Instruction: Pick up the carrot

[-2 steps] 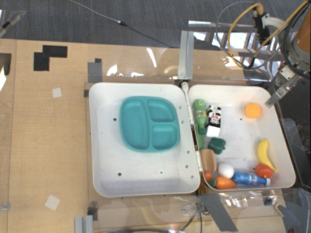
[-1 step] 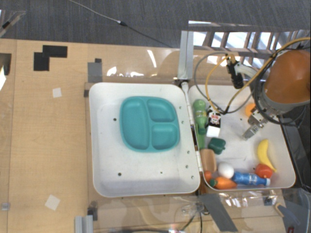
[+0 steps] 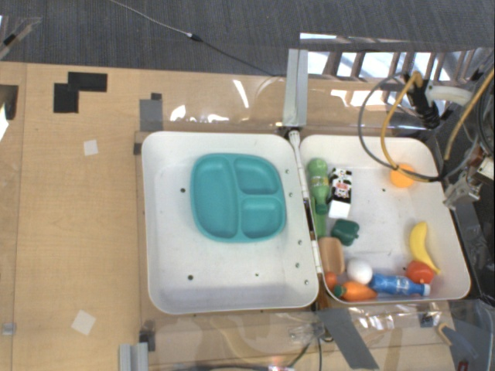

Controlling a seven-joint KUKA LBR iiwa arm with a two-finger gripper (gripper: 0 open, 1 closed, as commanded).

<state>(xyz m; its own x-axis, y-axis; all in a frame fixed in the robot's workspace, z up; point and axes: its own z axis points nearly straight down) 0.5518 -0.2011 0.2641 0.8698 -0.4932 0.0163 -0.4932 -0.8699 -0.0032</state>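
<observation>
Because the carrot (image 3: 356, 291) lies wedged at the lower edge of the right bin (image 3: 387, 207), against a white ball (image 3: 360, 270) and blue bottle (image 3: 398, 286), approach looks cramped; state of fingers: cannot tell.

A robotics lab: taped wooden bench (image 3: 69, 230), white bins (image 3: 224, 292), loose cables (image 3: 379, 137).

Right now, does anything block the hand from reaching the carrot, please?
Nothing covers the carrot, but a white ball sits close behind it, a blue bottle at its right, the bin wall in front.
</observation>
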